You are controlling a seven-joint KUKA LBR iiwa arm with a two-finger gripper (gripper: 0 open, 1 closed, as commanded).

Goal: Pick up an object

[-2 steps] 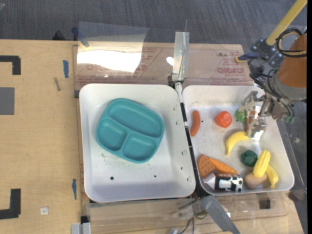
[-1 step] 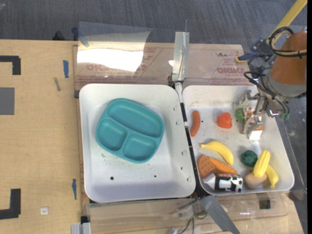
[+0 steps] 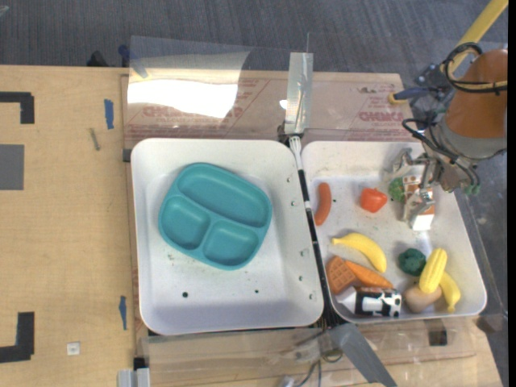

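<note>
My gripper (image 3: 415, 190) hangs over the upper right part of the right bin (image 3: 472, 240), below the orange band of the arm. A small green object (image 3: 397, 189) sits right against the gripper's left side; whether it is gripped is unclear. A red-orange tomato-like piece (image 3: 372, 200) lies just left of it. Further left lies a red sausage (image 3: 322, 202). Below the gripper are a banana (image 3: 361, 248), a dark green piece (image 3: 412, 260) and a corn cob (image 3: 433, 269).
The left bin (image 3: 153, 297) holds a teal divided plate (image 3: 214, 214). At the right bin's front lie a waffle (image 3: 340, 274), a carrot (image 3: 369, 276), a black-and-white toy cow (image 3: 379, 303), a tan ball (image 3: 421, 298) and a yellow piece (image 3: 450, 290).
</note>
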